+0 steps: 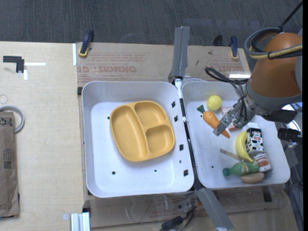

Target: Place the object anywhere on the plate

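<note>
The bench (38,129) is seen from above, its pale wooden top carrying two shallow white bins side by side on a sheet of brown cardboard (125,61). The left bin (91,143) is occupied by a yellow plate (142,130) with three compartments, set slightly tilted near the bin's middle. The right bin (211,177) is entered from the right by the arm (274,71), whose orange band is seen above the wrist. The gripper (224,128) is lowered into the right bin, and its tip is found just beside the lower end of a carrot (210,119), which lies at a slant near the bin's left part. Whether the gripper is spread or pressed together cannot be told, and nothing is clearly seen pinched by it. A yellow lemon (214,102) is placed just above the carrot. A banana (241,146) is laid to the right of the gripper, with a small black-and-white milk carton (254,139) touching it. Below these, a green bottle (240,169) is laid on its side, a red-labelled can (262,161) is set beside it, and a brown bread-like piece (252,178) is rested against the bin's front wall.
</note>
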Controlling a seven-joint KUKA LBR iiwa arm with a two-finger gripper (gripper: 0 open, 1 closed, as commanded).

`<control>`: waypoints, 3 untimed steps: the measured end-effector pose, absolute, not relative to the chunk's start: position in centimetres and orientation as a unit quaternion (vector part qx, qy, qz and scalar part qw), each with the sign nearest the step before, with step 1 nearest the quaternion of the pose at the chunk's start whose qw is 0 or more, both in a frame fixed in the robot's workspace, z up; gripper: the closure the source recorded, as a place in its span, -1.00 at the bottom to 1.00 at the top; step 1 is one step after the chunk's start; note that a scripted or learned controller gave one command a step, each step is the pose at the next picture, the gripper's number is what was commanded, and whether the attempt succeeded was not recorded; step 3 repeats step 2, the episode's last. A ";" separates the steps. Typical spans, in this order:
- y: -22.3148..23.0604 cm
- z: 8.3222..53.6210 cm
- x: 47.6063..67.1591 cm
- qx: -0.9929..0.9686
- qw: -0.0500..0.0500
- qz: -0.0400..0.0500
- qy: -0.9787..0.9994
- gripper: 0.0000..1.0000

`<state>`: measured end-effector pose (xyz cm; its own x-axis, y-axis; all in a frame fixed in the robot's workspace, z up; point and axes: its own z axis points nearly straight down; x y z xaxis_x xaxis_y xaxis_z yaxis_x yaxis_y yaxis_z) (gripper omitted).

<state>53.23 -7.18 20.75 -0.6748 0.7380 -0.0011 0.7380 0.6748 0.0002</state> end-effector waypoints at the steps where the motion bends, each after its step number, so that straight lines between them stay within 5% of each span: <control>1: 2.3 19.1 55.8 0.411 0.000 -0.001 0.912 1.00; 2: 2.3 19.1 55.8 0.411 0.000 -0.001 0.912 -1.00; 3: 2.3 19.1 55.8 0.411 0.000 -0.001 0.912 -1.00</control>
